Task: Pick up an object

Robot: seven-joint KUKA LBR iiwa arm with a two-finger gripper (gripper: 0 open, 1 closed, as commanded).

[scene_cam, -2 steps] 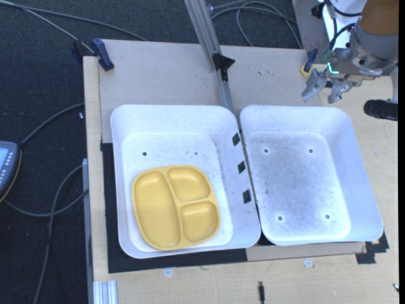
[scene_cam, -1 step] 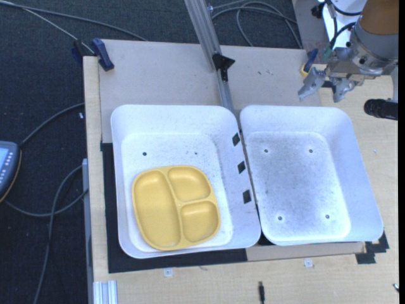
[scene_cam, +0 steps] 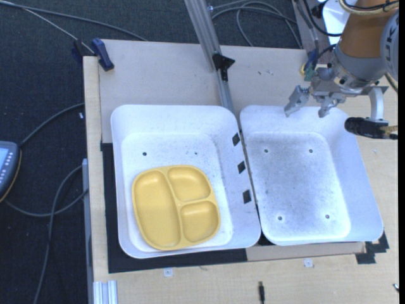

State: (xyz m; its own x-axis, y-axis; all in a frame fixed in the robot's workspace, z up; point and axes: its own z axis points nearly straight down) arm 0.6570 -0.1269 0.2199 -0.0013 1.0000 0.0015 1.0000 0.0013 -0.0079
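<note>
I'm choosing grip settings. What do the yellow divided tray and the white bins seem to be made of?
Yellow tray: likely moulded plastic, smooth matte, with rounded compartment walls. White bins: probably thin formed plastic, slightly glossy, with soft rounded rims and dark speckled wear on the floors.

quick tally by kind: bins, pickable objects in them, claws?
White bins: 2, left and right
Yellow divided plates: 1, lying in the left bin
Claws: 1, open, nothing between its fingers, over the right bin's far rim
Total: 4
</note>
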